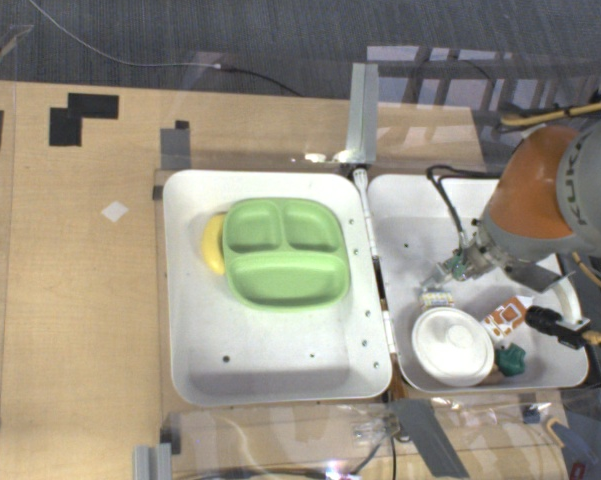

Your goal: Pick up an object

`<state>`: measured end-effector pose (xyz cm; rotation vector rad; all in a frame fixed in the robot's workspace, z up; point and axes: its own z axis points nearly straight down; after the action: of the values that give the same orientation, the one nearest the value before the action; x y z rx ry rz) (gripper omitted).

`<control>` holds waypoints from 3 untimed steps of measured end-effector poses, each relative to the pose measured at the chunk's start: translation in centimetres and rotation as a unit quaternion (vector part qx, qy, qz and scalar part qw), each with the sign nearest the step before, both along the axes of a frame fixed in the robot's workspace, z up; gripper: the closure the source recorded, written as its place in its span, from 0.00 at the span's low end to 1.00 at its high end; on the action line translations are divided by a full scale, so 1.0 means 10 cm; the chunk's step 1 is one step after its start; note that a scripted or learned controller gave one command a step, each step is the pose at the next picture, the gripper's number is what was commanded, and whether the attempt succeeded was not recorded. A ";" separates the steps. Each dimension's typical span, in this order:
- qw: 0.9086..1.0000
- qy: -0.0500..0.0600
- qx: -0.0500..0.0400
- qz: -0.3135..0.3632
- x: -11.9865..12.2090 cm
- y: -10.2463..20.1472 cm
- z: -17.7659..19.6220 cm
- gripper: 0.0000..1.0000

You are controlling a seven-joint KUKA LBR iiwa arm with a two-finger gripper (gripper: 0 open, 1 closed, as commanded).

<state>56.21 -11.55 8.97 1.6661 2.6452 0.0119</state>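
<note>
Arm at frame right, over right bin (410, 208). Pincer (458, 266) low, just above white bowl (452, 345); open or closed, cannot tell, too small. Orange-white item (504, 318) and green item (511, 360) beside bowl. Risk: crowded corner, tips may strike bowl rim, nudge items, grasp nothing.

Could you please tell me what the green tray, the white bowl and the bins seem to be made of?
Green tray: probably moulded plastic, matte, one even colour with soft rounded dividers. White bowl: plastic or glazed ceramic, I cannot tell which; smooth with a faint sheen. Bins: likely thin white plastic or painted sheet metal, smooth, with rounded corners and small dark holes.
</note>
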 end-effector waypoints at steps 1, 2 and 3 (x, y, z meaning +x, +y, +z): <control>1.000 -0.003 0.000 0.001 0.02 0.01 0.12 1.00; 1.000 0.003 -0.003 0.029 -0.55 -0.81 0.00 1.00; 1.000 -0.001 -0.003 0.030 -0.53 -0.80 0.11 1.00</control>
<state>50.94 -19.59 10.09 1.5836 2.6901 0.0046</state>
